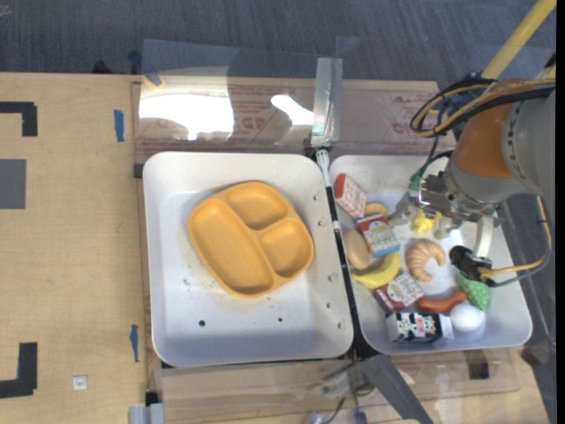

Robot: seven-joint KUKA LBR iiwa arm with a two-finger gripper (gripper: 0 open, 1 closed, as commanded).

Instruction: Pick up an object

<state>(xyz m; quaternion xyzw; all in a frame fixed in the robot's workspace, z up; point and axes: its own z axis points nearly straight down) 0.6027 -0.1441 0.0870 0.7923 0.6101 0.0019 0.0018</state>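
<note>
Arm: the grey arm with the orange band (481, 144) is reaching in over the right bin (521, 321), its gripper (430, 212) hanging low above the toys just beside the croissant (425, 259).
Gripper state: it cannot be told from this view; nothing is visibly being carried.
Risk, crowding: the toys are lying packed and overlapping, so a descent here is likely landing on two at once, or nudging one aside, and lifting nothing.
Risk, shape: the croissant and the banana (378, 275) are looking rounded and smooth, so either could be squirting out of a squeeze.
Risk, cables: the yellow and black cables (441, 109) are looping near the wrist, and a green-tipped lead (474, 287) is trailing into the bin beside the croissant, where it could be snagging a toy.
Task object: no single one is being singled out; the nearest candidates are lying directly under and around the gripper, the croissant closest.
Right bin, contents: croissant, banana, a red-and-white carton (350, 195), a small box (381, 235), a sausage (441, 303), a white egg (468, 320), a black-and-white carton (415, 327), plus smaller pieces too jumbled to name.
Left bin (168, 325), contents: one orange divided plate (252, 237), well apart from the croissant, its compartments holding nothing.
</note>
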